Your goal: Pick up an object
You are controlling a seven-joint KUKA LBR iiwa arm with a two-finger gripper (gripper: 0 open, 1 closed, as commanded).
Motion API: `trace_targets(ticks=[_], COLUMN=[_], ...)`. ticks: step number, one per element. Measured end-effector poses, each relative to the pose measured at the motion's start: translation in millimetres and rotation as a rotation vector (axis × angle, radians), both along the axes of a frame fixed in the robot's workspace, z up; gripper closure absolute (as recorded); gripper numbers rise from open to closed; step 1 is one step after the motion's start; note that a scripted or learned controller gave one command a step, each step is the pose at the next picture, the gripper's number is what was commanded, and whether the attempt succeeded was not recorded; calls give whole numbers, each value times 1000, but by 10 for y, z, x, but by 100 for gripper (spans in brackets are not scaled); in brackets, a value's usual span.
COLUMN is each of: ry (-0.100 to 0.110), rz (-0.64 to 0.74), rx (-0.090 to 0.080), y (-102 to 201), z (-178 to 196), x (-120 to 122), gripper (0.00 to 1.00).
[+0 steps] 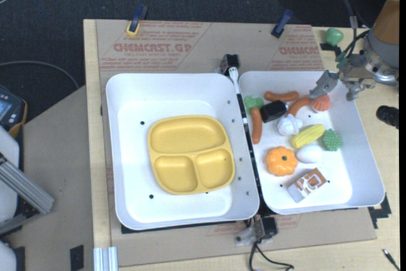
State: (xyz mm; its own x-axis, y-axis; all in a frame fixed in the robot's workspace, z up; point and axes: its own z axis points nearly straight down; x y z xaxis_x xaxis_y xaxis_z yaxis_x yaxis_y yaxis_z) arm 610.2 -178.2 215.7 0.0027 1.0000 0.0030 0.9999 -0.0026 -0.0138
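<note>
Small brown-and-white printed carton (306,184) lies frontmost in right white bin (365,155); board (190,47) reads "CHEMCAST GP"; two-finger gripper (339,85) spread open, empty.

In your right bin (361,155) lie the candidates: an orange pumpkin (281,160), a yellow corn cob (307,134), green broccoli (331,139), a white egg (309,153), 1 upright carrot (256,125), a sausage (281,96), and a brown-and-white box (307,184) lying tilted.
</note>
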Motion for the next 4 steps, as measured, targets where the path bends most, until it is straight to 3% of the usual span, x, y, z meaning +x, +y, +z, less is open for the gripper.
trace_targets(ticks=[1, 3, 4], ry=[-14, -9, -10], rz=[3, 5, 5], rx=[-3, -2, -2], y=[2, 21, 31], z=[78, -1121, -1321], x=[29, 114, 113], gripper=[0, 0, 0])
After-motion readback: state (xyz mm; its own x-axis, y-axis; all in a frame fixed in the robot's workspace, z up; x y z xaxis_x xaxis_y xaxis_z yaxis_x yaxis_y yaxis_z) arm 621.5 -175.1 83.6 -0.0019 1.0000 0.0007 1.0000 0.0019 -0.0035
